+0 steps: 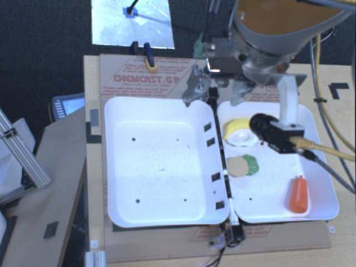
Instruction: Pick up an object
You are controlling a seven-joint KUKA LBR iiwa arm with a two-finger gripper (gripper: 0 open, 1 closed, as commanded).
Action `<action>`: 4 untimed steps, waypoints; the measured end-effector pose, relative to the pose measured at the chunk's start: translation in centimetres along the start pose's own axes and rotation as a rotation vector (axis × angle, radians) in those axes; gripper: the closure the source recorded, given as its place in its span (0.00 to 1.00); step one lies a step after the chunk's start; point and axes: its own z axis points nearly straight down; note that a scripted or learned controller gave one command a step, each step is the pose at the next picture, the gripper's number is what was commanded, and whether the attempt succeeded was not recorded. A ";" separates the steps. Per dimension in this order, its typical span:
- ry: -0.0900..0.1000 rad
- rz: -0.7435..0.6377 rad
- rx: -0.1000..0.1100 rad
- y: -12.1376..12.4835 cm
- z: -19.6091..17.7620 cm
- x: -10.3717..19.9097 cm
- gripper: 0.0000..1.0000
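Nearest the lens, the orange bottle stands upright in the right bin, below and right of the open, empty gripper hovering over the bins' divider, with the yellow piece lying closer, just beneath-right of it.

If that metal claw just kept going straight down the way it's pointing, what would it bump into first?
Probably the black clipped seam between the two shallow white bins, at their far edge. The two-finger gripper hangs right above it, though depth is hard to judge.
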 end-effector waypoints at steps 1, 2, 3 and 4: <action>0.000 0.000 0.000 0.0 0.0 0.0 0.00; 0.000 0.000 0.000 0.0 0.0 0.0 0.00; 0.000 0.000 0.000 0.0 0.0 0.0 0.00; 0.000 0.000 0.000 0.0 0.0 0.0 0.00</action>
